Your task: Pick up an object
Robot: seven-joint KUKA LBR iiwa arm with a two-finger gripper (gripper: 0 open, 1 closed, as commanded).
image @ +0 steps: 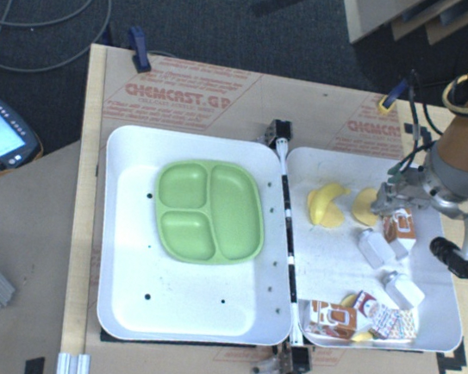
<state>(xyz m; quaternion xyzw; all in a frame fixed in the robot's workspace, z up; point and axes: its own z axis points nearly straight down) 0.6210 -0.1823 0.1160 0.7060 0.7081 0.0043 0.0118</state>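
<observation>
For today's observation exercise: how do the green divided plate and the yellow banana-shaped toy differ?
The green plate is far larger than the banana toy. The plate lies in the left bin, the banana in the right bin. The plate is flat with three compartments; the banana is curved and solid.

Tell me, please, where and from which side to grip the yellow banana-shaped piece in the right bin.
Grip the yellow banana-shaped piece across its narrow middle, coming straight down from above. It lies flat and curved, with bare bin floor on both long sides, so there is probably room to close across it.
</observation>
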